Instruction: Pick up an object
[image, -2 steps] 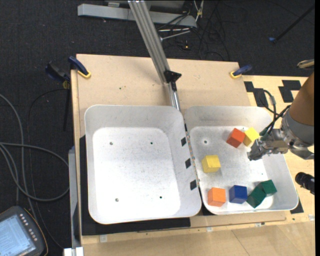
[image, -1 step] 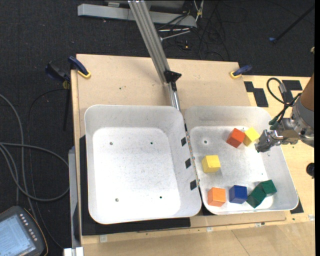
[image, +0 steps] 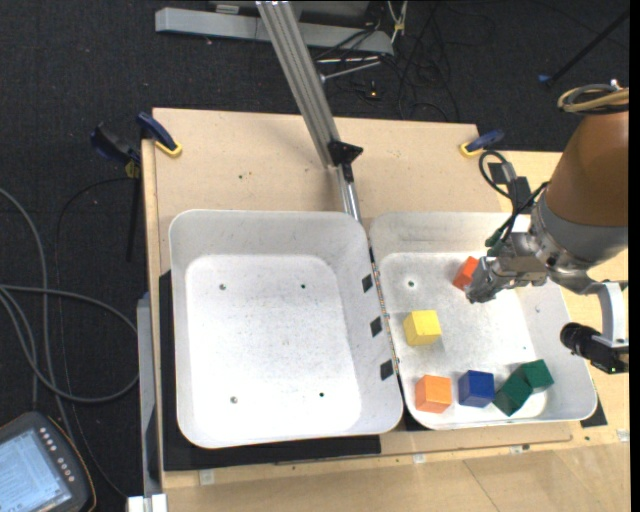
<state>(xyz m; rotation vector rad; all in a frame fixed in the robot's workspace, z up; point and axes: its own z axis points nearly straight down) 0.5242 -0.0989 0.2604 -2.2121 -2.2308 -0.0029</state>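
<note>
Orange-red block beside gripper — right bin.

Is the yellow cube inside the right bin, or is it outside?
Inside. The yellow cube lies on the floor of the right bin, within its rim, apart from the other blocks.

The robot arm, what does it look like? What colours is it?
The arm is fat and round, orange-brown on top and grey lower down. Black cables loop along its side. At its tip sits a small grey metal gripper.
</note>
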